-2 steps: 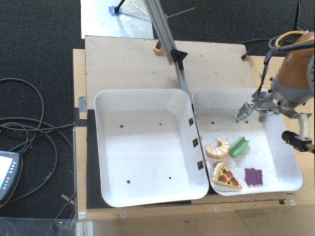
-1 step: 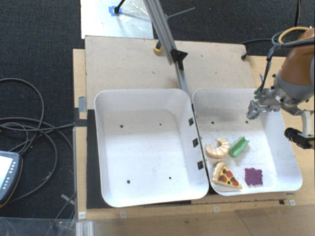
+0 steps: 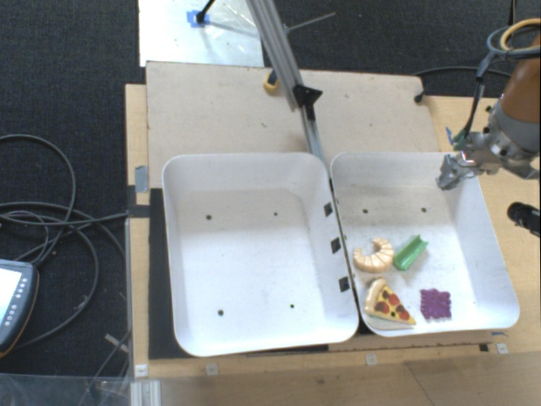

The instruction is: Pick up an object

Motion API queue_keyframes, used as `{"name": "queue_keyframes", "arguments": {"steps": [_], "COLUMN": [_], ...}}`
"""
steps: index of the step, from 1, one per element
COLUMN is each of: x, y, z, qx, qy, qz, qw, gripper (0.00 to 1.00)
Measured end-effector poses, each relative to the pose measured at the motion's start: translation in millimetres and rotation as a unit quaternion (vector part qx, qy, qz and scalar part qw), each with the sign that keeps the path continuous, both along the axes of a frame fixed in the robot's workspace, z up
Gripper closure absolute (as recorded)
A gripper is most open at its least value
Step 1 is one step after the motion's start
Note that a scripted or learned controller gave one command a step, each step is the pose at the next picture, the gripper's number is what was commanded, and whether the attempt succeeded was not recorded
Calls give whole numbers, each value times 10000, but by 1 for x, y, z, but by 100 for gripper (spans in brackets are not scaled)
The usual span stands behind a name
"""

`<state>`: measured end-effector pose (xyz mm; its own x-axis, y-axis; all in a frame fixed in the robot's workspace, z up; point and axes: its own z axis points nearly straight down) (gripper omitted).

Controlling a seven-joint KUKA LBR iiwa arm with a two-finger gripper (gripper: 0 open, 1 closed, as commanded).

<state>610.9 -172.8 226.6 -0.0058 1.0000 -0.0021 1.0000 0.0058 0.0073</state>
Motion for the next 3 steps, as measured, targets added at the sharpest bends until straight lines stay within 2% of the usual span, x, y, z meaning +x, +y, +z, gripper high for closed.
{"name": "queue_keyframes", "arguments": {"steps": [1, 3], "x": [1, -5], "y": [0, 120], "z": [-7, 10], "qx": [3, 22], "qy": [24, 27], "qz": [3, 27], "qw": [10000, 10000], "gripper": [100, 100]}}
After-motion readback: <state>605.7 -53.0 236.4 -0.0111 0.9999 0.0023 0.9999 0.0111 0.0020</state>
